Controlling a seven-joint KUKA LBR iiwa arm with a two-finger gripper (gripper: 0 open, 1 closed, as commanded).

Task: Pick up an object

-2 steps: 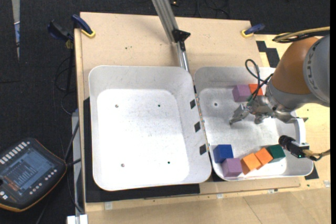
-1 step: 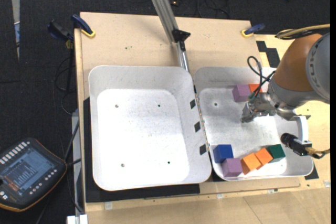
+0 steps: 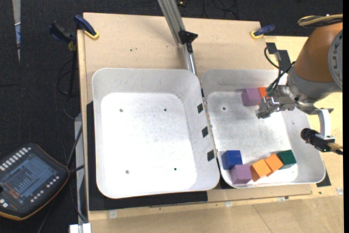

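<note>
The gripper [image 3: 265, 111] is seen low in the right bin [image 3: 229, 117], toward that bin's 1 o'clock corner, just beside a purple block [image 3: 250, 96] lying at the gripper's 10 o'clock. A sliver of an orange block [image 3: 262, 92] is seen between that purple block and the wrist. Whether anything is gripped cannot be told; the tips are too small and dark for their spacing to be judged.

The nearest candidate is judged to be the purple block. For a sound grasp, the tips should be centred over it, aligned square to two opposite faces, and lowered fully before closing, with the orange neighbour kept clear.

The block appears nearly cubic, so no long axis is evident; its faces are turned slightly off the bin walls.

Four further blocks are noted at the bin's 5 o'clock edge: blue [image 3: 232, 159], purple [image 3: 241, 173], orange [image 3: 260, 167], green [image 3: 286, 159], in a row. The left bin [image 3: 109, 84] shares the worktop [image 3: 136, 35].
</note>
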